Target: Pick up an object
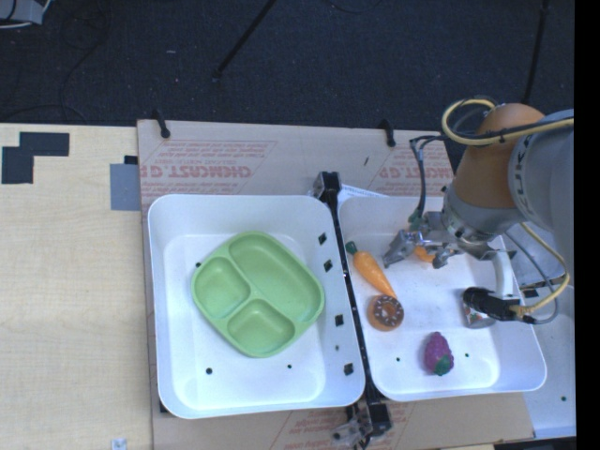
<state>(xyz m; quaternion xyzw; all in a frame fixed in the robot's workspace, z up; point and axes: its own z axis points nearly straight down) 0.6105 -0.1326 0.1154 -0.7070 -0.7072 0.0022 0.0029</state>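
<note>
The carrot (372, 272), donut (385, 312) and purple fruit (437, 353) lie in the right bin (511, 368). The pincer (412, 248) hangs released just right of the carrot, grasping nothing. A green plate (258, 293) sits in the left bin (178, 364).

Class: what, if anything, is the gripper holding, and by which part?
Nothing can be seen held. The gripper hangs over the right bin, apart from the carrot.

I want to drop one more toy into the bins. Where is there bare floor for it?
Left bin: bare strips all around the green tray, widest along the front. Right bin: open floor at front right, past the grapes. Crowded near the divider, where carrot and donut lie, and under the gripper.
</note>
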